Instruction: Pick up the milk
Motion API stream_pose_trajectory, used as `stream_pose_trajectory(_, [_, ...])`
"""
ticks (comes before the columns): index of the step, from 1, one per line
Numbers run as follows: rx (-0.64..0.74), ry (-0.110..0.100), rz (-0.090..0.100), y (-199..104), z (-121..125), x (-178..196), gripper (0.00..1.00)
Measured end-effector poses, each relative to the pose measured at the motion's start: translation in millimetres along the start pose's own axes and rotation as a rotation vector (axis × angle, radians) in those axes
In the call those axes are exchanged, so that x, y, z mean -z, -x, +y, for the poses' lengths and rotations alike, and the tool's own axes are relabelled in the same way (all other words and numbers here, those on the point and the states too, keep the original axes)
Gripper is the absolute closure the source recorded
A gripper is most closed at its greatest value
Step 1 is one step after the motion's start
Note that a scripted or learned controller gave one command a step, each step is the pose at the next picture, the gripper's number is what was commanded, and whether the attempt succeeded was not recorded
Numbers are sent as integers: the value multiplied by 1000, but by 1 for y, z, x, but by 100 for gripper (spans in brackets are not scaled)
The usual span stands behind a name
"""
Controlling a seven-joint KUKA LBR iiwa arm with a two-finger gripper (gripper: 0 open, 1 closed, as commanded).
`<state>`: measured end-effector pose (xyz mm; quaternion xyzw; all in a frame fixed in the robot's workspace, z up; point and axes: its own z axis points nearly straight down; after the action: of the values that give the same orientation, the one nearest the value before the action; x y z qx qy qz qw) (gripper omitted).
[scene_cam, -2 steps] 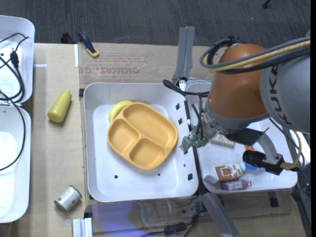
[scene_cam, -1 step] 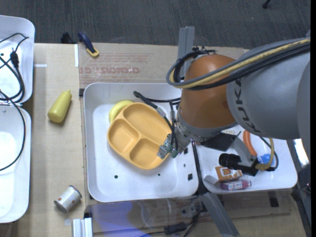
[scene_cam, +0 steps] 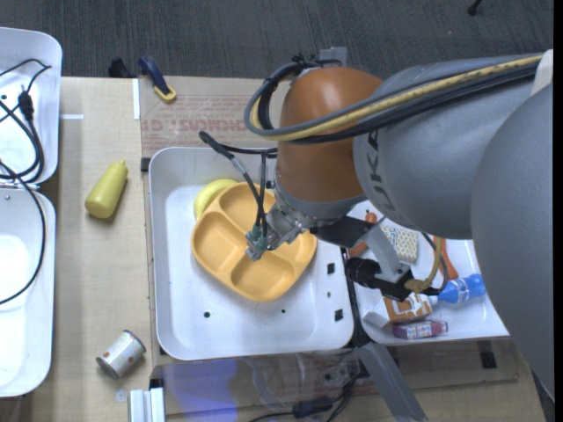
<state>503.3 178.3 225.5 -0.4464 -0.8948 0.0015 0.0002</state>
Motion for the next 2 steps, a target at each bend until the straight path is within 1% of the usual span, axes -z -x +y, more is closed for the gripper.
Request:
stream_pose_trajectory(1, [460, 2, -1, -23, 33, -9, 100])
stream_pose_trajectory(2, [460, 2, -1, -23, 33, -9, 0])
